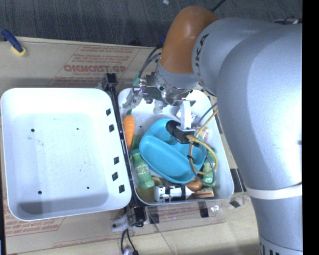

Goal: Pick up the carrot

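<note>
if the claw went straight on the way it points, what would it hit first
The claw points down at the right bin's far end: likely the bowl's rim first, or bare bin floor beside it; depth is unclear. The carrot lies off that line, by the bin's left wall.

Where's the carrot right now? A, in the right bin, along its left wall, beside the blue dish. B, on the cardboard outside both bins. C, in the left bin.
A: the carrot lies in the right bin against its left wall, next to the blue dish.
</note>
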{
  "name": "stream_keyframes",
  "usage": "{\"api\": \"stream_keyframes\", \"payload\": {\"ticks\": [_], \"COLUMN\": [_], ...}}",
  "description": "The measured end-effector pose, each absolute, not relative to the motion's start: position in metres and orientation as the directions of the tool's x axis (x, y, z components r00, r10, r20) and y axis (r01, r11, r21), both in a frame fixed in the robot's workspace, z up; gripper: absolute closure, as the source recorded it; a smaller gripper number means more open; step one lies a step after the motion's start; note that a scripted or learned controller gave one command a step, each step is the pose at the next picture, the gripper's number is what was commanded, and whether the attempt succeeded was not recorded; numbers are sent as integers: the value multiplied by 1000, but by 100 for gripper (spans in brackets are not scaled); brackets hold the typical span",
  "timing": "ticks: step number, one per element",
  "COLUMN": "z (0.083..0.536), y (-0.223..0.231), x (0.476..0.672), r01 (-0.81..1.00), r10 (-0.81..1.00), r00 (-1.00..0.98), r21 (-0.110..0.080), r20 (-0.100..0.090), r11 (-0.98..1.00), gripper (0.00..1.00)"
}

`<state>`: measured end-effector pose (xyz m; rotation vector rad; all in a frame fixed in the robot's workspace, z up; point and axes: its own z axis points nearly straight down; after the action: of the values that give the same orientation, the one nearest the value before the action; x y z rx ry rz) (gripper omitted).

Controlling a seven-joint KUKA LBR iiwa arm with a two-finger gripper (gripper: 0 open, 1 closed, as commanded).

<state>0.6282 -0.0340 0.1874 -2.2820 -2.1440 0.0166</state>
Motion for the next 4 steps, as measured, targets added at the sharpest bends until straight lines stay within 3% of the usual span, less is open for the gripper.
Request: {"api": "stream_keyframes", "payload": {"ticks": [1, 2, 3, 4], "z": [192, 191, 191, 190], "y": [-29, -28, -28, -32], "x": [657, 618, 619, 597], "r01": [959, 898, 898, 765], "r10": [959, 898, 899, 765], "r00": [284, 439, 439, 644], "r21": [-4, -11, -11, -16], "r20": [-5, -7, -7, -12], "r11": [-284, -439, -439, -644], "gripper": [0, 0, 0, 0]}}
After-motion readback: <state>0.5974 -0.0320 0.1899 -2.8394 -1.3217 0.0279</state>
